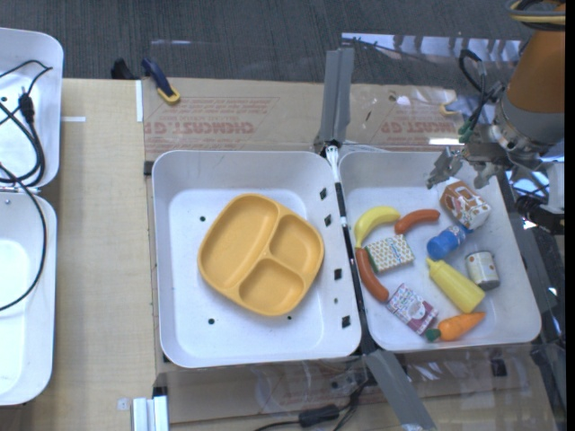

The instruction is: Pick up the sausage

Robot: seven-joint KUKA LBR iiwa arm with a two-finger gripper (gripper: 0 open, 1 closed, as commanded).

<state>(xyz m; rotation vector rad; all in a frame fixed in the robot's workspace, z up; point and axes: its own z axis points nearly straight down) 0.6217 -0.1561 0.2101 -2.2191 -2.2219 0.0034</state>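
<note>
Yellow plate, yellow banana, orange carrot, reddish-orange sausage, white bins.

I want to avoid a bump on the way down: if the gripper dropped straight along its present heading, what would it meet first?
Probably the bread-print packet, which lies just below the gripper in the right bin. Depth is unclear from this slanted view. The sausage lies farther left.
</note>
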